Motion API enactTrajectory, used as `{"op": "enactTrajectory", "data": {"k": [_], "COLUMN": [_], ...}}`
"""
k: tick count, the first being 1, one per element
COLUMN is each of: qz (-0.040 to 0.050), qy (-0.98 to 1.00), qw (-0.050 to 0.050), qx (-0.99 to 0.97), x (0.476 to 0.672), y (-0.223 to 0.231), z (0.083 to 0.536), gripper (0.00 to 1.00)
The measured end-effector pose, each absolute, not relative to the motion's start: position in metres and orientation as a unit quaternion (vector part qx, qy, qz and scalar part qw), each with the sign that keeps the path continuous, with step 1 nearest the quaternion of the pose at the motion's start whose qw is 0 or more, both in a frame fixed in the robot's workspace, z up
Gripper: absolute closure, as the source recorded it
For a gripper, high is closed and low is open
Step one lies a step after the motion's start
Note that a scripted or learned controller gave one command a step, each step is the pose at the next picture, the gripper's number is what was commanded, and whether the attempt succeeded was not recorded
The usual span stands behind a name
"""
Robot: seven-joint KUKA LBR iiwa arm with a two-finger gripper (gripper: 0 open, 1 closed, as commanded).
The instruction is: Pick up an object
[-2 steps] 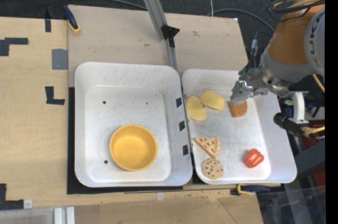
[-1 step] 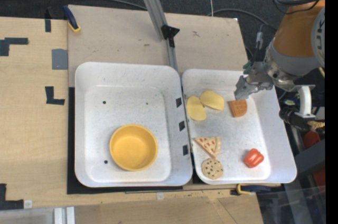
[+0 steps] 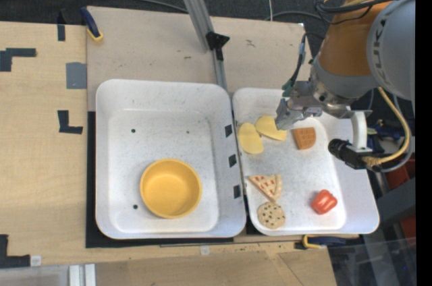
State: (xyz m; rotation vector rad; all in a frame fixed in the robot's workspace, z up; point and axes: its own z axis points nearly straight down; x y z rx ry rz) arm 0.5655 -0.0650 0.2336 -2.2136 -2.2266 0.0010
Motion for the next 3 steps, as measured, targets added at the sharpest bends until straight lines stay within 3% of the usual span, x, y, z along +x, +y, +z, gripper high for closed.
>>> {"op": "enactTrajectory", "data": {"k": [2,3], "qz": [-0.0002,0.0012], "qy": [-0.710,-0.708], "qw": [0.001,0.001], "qx": [-0.704,-0.706], "x": [0.569,0.574], "y": [0.042,0.095], "z": [0.247,0.228], "gripper": [1.00,1.00]}}
